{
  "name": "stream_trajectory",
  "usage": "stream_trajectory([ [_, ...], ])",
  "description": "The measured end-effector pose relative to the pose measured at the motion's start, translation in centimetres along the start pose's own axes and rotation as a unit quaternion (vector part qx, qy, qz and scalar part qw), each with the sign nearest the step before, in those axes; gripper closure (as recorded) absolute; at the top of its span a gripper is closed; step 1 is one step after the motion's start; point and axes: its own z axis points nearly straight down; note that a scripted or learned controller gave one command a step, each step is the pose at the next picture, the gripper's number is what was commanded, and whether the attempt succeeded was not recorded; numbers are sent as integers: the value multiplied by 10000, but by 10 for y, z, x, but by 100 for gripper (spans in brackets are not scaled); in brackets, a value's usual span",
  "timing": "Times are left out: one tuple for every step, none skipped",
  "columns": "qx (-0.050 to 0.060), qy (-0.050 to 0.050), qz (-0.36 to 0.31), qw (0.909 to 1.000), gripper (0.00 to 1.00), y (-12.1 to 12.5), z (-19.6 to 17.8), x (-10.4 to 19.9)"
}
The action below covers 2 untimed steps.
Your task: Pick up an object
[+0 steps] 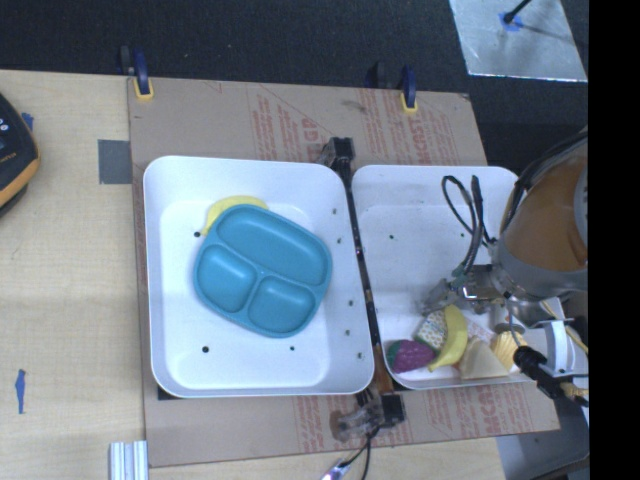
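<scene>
Near right bin (400, 193): purple toy (405, 354), banana (453, 336), clustered at its near edge. Tool (462, 290) low just beyond the banana; finger state indeterminable. Advised: centre over the banana, descend squarely, avoid the neighbours.

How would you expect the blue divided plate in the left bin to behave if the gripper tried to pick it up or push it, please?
The blue divided plate looks moulded and rigid, so it probably would not flex. It is broad and shallow, so a narrow pinch would likely need its rim. It lies partly on a yellow thing, so it may rock or slide across the smooth white bin when pushed.
</scene>
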Motion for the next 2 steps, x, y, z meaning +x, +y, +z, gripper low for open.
stream_trajectory([
  [6,2,-10,10000,100,0,-10,0],
  [6,0,-13,10000,0,0,-10,0],
])
